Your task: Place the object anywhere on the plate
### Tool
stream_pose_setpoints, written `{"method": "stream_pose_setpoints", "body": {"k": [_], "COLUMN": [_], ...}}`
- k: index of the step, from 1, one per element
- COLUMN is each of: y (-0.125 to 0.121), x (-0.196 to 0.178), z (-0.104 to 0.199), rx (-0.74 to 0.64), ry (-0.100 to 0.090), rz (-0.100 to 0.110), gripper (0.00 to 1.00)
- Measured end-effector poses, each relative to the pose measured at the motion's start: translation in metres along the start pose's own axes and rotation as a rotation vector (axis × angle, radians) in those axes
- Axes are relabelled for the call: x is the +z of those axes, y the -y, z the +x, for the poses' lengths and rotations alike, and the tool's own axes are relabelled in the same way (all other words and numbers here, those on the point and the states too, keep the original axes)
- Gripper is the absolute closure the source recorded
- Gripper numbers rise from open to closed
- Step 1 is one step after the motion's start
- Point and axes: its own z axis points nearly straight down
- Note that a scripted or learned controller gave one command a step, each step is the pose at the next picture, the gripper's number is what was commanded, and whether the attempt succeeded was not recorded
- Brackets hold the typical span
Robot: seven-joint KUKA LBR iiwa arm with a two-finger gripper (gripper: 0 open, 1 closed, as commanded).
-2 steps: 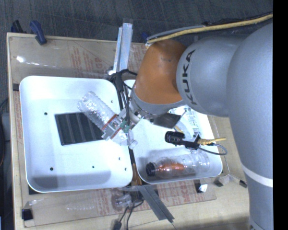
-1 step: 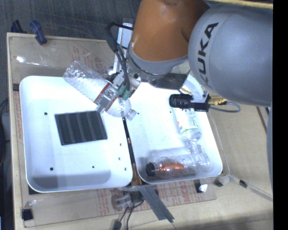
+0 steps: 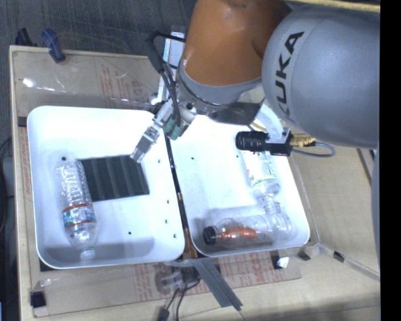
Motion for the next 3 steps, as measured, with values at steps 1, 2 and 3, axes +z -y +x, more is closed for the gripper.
{"method": "stream_pose_setpoints", "body": {"k": [1, 2, 3], "y": [-0.020, -0.020, -0.088], "x": [0.110, 0.100, 0.142], "z": [0.008, 0.008, 0.002], "rx": [0.422, 0.419, 0.558], "ry": [-0.003, -0.004, -0.002], "rz": [0.006, 0.008, 0.005], "gripper": [0.00, 1.00, 1.00]}}
